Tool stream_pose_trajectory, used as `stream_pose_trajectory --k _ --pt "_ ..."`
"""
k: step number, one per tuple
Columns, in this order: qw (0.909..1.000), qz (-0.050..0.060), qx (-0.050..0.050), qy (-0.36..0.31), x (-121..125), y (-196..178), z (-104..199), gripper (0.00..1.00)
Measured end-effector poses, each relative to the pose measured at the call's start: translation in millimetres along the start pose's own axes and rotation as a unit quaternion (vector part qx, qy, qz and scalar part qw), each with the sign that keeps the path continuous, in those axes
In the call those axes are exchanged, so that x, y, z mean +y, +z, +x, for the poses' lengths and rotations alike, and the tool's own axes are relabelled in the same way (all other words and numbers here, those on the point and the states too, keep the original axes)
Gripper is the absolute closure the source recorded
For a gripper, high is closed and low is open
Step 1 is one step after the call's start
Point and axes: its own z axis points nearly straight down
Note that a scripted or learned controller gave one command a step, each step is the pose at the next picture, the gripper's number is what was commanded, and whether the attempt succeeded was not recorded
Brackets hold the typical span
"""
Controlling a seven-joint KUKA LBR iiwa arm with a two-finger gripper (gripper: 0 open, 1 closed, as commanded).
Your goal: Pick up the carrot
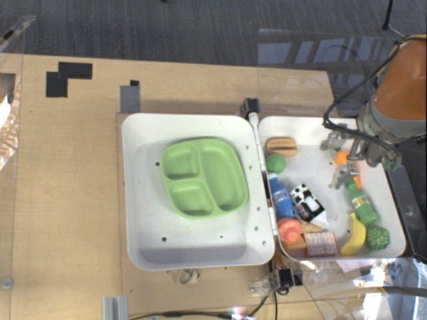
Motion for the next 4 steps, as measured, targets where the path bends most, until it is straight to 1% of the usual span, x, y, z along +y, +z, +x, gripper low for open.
stream_pose_trajectory --k 1,2,3,4 --pt "1.0 0.0 0.0 0.006 -52 36 -62 0.0" --pt "0.9971 0.0 0.001 -0.076 -58 100 -74 0.0" --pt "0.9825 0.002 -0.002 -0.186 -60 98 -37 0.0" --pt "0.9821 0.004 -0.01 -0.188 -59 82 -42 1.0"
